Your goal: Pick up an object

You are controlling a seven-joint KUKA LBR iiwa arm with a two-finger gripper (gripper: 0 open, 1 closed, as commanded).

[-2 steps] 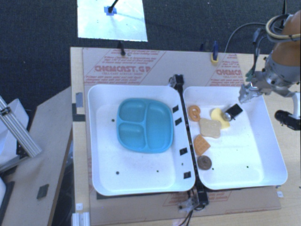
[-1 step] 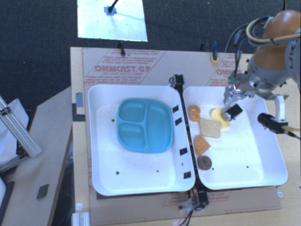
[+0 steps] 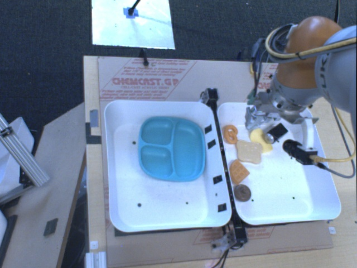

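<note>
- The gripper (image 3: 258, 121) is down in the right bin (image 3: 312, 205), near that bin's far left corner, with the grey arm (image 3: 312, 54) bent over it.
- It sits just above a yellow piece (image 3: 261, 139); whether it touches it cannot be told.
- Whether the hand is apart, together or clamped on anything cannot be told; the wrist hides it.
- Along the right bin's left side lie an orange ring (image 3: 230, 133), a pale slice of bread (image 3: 249, 152), an orange cracker (image 3: 239, 171) and a brown round cookie (image 3: 242, 192).
- The left bin (image 3: 120, 205) carries a blue divided plate (image 3: 171, 148) in its middle.
- Judged progress: the reach into the bin is done, but no object is seen lifted. Every piece appears to rest on the bin floor.
- Left to do: get a firm grip on one piece, likely the yellow one, and raise it off the bin.
</note>
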